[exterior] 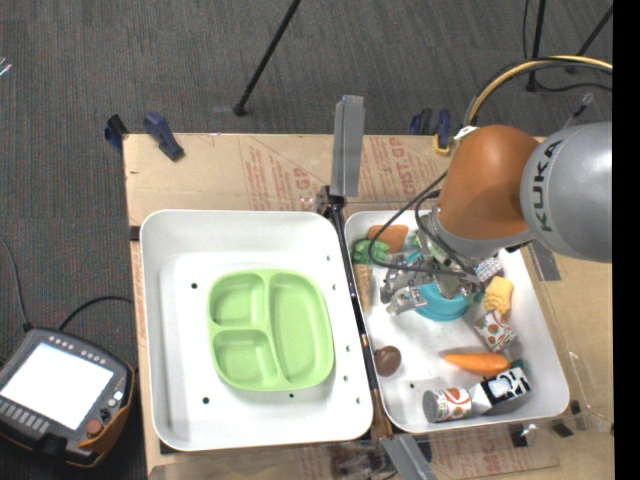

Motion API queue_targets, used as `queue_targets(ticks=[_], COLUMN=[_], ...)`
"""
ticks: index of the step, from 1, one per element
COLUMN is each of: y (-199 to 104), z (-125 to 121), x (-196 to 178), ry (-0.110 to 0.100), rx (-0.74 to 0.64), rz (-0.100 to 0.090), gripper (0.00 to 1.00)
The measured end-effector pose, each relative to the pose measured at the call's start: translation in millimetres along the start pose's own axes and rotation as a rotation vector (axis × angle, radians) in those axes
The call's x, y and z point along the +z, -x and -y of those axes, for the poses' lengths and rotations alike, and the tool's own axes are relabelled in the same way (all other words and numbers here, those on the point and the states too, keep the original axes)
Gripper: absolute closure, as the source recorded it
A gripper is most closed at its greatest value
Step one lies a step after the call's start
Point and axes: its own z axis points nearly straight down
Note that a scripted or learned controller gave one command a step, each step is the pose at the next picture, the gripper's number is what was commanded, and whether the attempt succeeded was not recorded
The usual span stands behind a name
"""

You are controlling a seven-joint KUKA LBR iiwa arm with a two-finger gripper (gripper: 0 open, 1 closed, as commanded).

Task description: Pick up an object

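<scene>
Counter (230,168) carries two white bins. Left bin (170,268) holds a green divided plate (270,330). Arm (530,193) reaches into right bin (545,348); gripper (410,293) sits low over a blue bowl (445,306), finger state can't be told. Nearby: carrot (478,363), can (447,404), brown ball (387,359), yellow piece (498,294).

Green tray (270,330) smooth plastic; bins (165,268) glossy white.

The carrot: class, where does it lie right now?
The carrot lies in the right bin, toward its near edge, between the brown ball to its left and the small cartons on its right.
</scene>
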Motion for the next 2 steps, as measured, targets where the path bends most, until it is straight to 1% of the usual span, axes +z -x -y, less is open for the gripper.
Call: queue_targets(ticks=[1,2], y=[12.0,32.1], z=[-6.3,73.0], x=[-120.0,-16.4], ry=[-0.004,-0.006], rx=[0.115,0.088], rz=[0.013,0.023], gripper=[1.00,1.00])
